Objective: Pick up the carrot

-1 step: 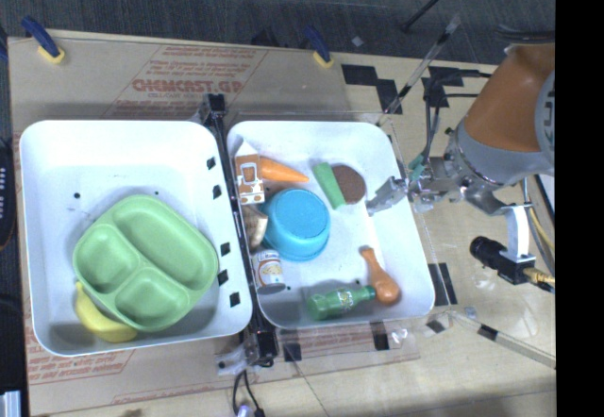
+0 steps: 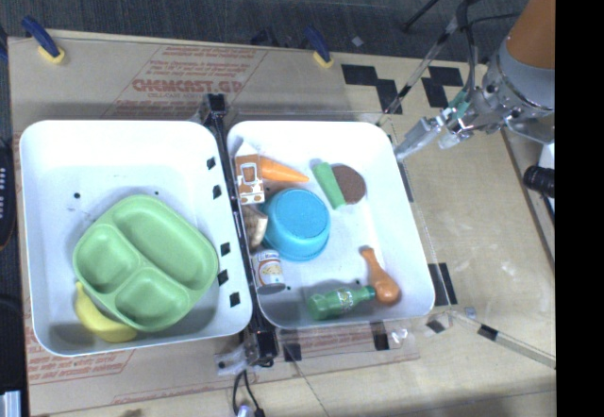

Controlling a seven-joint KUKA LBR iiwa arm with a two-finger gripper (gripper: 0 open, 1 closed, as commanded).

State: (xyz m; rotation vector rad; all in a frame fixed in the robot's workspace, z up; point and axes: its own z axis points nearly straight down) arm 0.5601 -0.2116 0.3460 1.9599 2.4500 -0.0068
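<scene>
The carrot (image 2: 282, 170) is orange and tapers to the right. It lies in the right bin (image 2: 408, 217) near the back left, just behind a blue bowl (image 2: 298, 222). My gripper (image 2: 415, 141) hangs over the bin's back right corner, on the grey arm that comes in from the upper right. It is well to the right of the carrot and apart from it, and nothing shows in its grasp.
The right bin also holds a green cylinder (image 2: 327, 184), a brown disc (image 2: 350, 184), an orange-brown piece (image 2: 379, 276), a green bottle (image 2: 340, 301), a small can (image 2: 269, 269) and a small box (image 2: 248, 179). The left bin (image 2: 38, 217) holds a green divided plate (image 2: 146, 259) over a yellow item (image 2: 99, 323).
</scene>
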